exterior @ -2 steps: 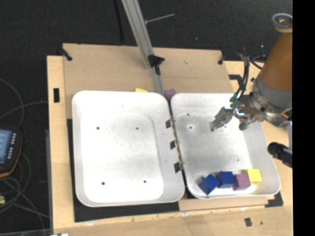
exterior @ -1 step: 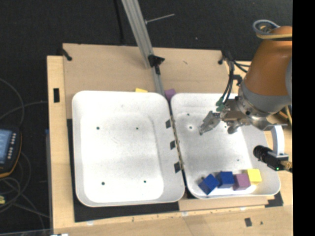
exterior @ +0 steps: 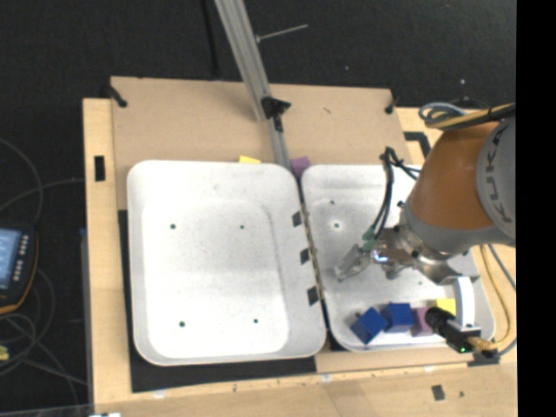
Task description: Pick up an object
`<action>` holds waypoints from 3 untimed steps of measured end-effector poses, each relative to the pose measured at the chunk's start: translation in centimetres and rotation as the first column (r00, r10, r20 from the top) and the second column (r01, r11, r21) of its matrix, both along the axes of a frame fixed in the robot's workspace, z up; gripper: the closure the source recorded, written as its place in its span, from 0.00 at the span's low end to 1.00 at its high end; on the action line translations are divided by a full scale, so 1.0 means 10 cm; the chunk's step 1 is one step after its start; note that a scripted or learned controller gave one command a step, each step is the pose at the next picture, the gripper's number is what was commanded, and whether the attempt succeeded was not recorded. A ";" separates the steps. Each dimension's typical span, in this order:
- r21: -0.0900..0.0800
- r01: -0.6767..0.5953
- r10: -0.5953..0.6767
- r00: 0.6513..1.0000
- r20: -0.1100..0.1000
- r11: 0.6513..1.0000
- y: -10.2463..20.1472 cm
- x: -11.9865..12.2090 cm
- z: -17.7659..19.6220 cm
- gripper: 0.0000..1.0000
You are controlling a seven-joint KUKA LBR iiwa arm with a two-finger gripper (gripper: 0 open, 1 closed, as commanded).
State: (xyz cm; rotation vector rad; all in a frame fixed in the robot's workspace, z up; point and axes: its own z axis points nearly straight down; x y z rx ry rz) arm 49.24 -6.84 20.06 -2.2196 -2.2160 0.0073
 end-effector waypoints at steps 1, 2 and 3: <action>-0.005 0.003 -0.002 1.000 0.016 1.000 -0.54 0.07 0.79 0.00; -0.003 0.003 -0.002 1.000 0.011 1.000 -0.23 0.19 -1.04 0.00; -0.002 0.005 -0.005 1.000 0.016 1.000 -0.23 0.21 -0.92 1.00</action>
